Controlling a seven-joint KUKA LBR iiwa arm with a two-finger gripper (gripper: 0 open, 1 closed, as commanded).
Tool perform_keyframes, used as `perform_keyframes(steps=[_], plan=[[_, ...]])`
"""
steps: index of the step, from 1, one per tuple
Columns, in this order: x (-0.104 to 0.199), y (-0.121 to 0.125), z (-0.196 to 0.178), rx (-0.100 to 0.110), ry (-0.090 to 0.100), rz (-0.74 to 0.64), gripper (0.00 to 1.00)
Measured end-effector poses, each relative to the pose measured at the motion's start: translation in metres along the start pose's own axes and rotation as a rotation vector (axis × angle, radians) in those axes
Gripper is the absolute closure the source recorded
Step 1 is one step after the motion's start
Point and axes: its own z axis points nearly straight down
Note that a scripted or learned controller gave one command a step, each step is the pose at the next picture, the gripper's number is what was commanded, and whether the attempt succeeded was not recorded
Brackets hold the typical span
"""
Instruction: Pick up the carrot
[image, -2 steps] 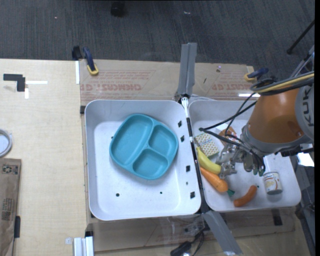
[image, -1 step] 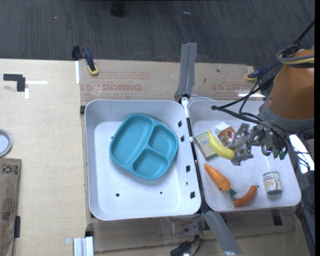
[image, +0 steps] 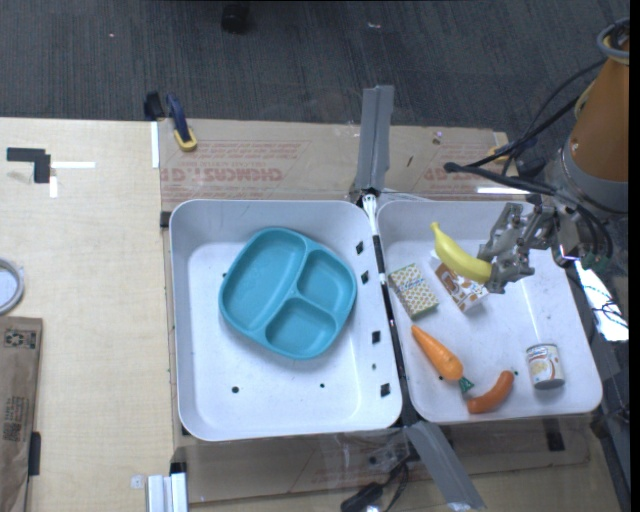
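Observation:
The carrot (image: 438, 353), orange with a small green stub at its lower right end, lies slanted in the front part of the right bin (image: 570, 300). My gripper (image: 502, 262) hangs over the upper middle of that bin, just right of a yellow banana (image: 457, 254). Its fingers point down and to the left and stand slightly apart, with nothing between them. The carrot lies well below and to the left of the gripper.
Near the carrot are a small patterned packet (image: 414, 290), a brown and white box (image: 461, 289), a reddish sausage-like piece (image: 490, 394) and a small can (image: 544, 365). A blue divided plate (image: 288, 292) lies in the left bin (image: 190, 330).

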Motion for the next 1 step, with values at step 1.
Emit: perform_keyframes(steps=[1], plan=[[0.0001, 0.0001, 0.0002, 0.000, 0.001, 0.000, 0.00]])
